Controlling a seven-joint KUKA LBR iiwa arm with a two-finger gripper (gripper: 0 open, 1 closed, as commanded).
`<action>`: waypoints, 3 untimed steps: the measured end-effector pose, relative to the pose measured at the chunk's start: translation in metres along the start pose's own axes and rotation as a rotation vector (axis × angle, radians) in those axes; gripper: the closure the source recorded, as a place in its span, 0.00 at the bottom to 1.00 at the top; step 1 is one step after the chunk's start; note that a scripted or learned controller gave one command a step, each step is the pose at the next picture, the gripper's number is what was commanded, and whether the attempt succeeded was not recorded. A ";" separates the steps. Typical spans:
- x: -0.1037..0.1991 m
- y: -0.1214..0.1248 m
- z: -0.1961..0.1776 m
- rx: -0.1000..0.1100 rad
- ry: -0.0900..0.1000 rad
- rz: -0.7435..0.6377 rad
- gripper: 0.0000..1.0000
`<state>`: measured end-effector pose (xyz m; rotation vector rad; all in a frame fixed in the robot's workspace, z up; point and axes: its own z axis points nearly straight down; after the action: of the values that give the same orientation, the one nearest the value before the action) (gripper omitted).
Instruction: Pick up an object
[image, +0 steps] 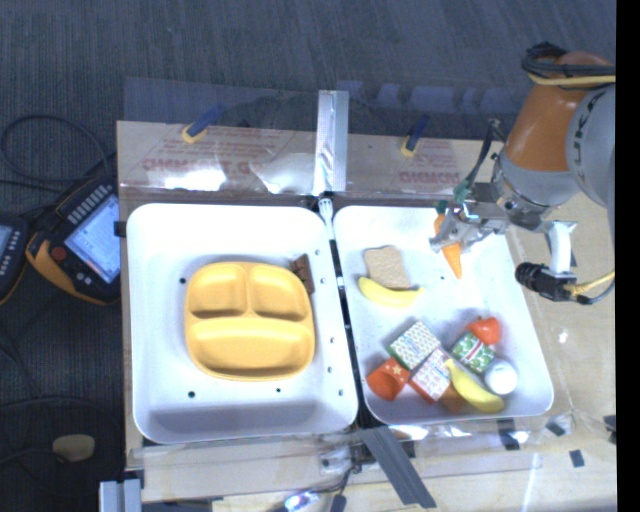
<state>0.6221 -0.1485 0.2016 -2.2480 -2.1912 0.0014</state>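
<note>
My gripper (458, 232) hangs over the far side of the right bin (520, 300), below the arm's orange band. A small orange carrot (453, 258) sits between its fingers, tip pointing down, and looks lifted a little off the bin floor. In the same bin a bread slice (386, 265) and a banana (388, 292) lie to the gripper's left. Nearer the front lies a cluster: a red pepper (385, 378), several small cartons (413, 343), a second banana (476, 389), a red tomato (486, 328) and a white round object (500, 378).
The left bin (150, 330) holds a yellow divided plate (249, 320) and a small brown piece (302, 270) by its right wall. A handheld pendant (85, 240) with cables lies off the bench to the left. A metal strip (331, 150) stands behind the bins.
</note>
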 end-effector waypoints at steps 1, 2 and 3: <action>0.000 0.000 0.000 0.000 0.000 0.000 0.00; 0.003 0.025 0.104 -0.005 -0.005 0.054 0.00; -0.005 -0.001 0.108 -0.022 -0.005 -0.004 0.00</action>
<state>0.6210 -0.1531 0.0936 -2.2568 -2.2093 -0.0178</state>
